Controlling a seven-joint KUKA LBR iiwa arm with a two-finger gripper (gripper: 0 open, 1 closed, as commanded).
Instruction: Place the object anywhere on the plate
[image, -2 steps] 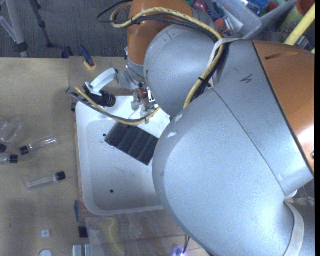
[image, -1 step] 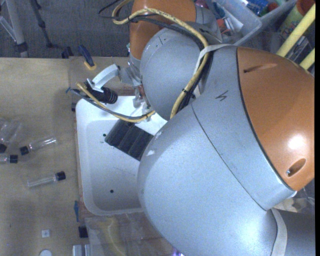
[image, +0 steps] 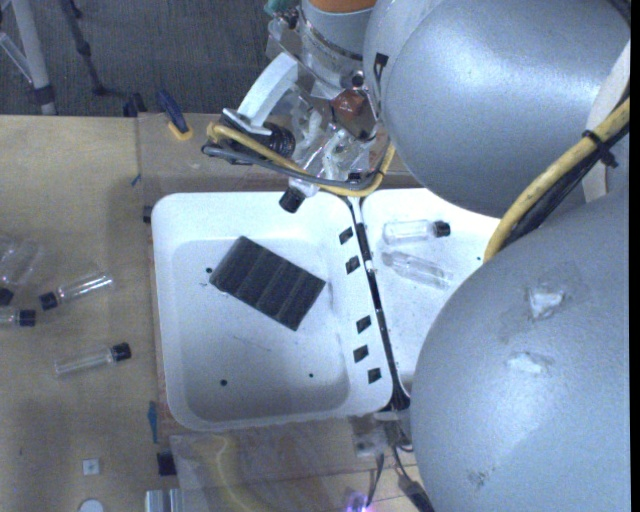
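A dark ribbed rectangular plate (image: 268, 283) lies flat in the left bin (image: 190, 395), turned at an angle, toward the bin's back half. My gripper (image: 305, 185) hangs over the back rim of that bin, above and slightly right of the plate. A small clear vial with a black cap (image: 291, 200) pokes out from between its fingers, cap pointing down-left. The vial is held in the air, clear of the plate.
Two more clear vials (image: 412, 232) (image: 418, 268) lie in the right bin (image: 395, 310). Several capped vials (image: 92, 357) are scattered on the wooden bench left of the bins. The arm's large grey body covers the right side.
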